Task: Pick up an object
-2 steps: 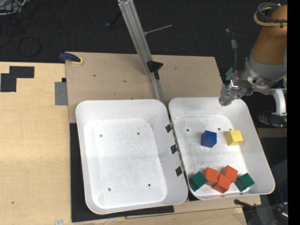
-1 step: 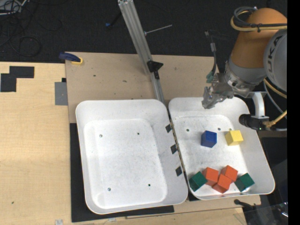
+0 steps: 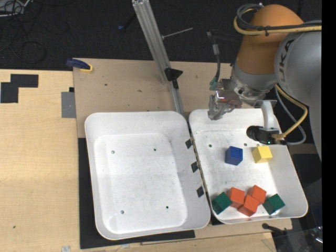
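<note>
The right bin (image 3: 210,135) holds several small blocks. A blue cube (image 3: 234,155) sits near its middle and a yellow cube (image 3: 262,153) lies just to its right. Along the front edge cluster two green blocks (image 3: 221,201) (image 3: 273,203) and orange blocks (image 3: 248,198). My gripper (image 3: 216,112) hangs over the bin's back left corner, well behind the blue cube, with nothing visible between its fingers. Whether the fingers are apart is unclear from this angle.
The left bin (image 3: 136,172) lies beside the right one, with black clips (image 3: 192,156) along the shared edge. A slanted aluminium rail (image 3: 157,46) rises behind the bins. The grey arm with its orange band (image 3: 268,30) fills the upper right.
</note>
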